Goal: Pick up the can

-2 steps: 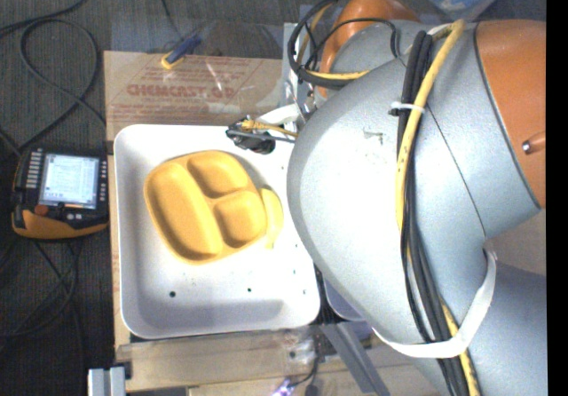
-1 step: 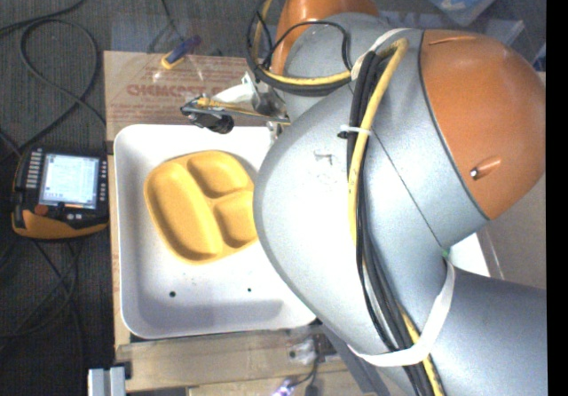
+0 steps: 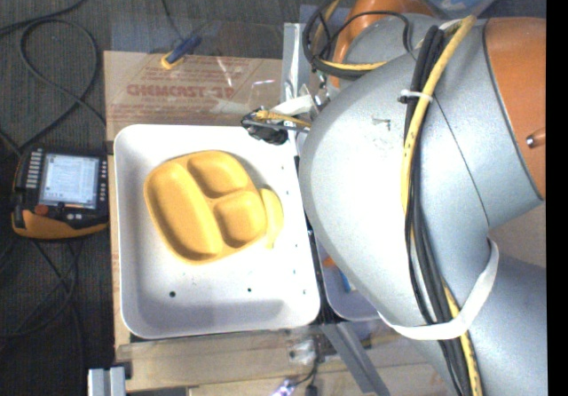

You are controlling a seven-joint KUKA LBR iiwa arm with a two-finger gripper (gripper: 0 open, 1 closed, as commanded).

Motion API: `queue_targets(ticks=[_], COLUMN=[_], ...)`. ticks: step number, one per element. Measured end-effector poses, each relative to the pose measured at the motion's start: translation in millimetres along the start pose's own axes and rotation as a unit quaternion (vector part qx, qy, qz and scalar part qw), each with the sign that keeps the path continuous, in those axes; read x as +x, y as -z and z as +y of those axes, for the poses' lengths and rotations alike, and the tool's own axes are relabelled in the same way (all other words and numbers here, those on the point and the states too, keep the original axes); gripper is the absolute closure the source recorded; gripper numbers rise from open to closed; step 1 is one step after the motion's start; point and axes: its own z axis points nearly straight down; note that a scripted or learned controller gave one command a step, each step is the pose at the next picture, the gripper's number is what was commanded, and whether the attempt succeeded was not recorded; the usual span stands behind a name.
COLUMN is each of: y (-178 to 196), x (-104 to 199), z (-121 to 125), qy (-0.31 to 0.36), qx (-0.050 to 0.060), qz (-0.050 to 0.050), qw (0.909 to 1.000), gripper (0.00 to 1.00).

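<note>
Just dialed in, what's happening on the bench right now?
The grey arm is leaning in from the right and its bulk covers most of the right bin, so what lies under it can't be made out. The left bin holds a yellow divided plate turned bottom up, with nothing touching it. A teach pendant lies on the floor to the left.

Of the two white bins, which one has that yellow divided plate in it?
The left-hand shallow white bin holds the yellow three-compartment plastic plate. The other white bin, to its right, lies mostly hidden beneath the big grey robot arm.
</note>
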Motion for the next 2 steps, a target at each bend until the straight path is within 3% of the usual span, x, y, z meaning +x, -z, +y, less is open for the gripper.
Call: queue_targets(ticks=[1, 2], y=[0.6, 8.3], x=[38.4, 46.4], z=[-55.5, -122.6], qy=[0.007, 0.002], qx=[0.002, 0.002], qz=[0.002, 0.002], qw=[1.0000, 1.0000], gripper=[1.00, 1.00])
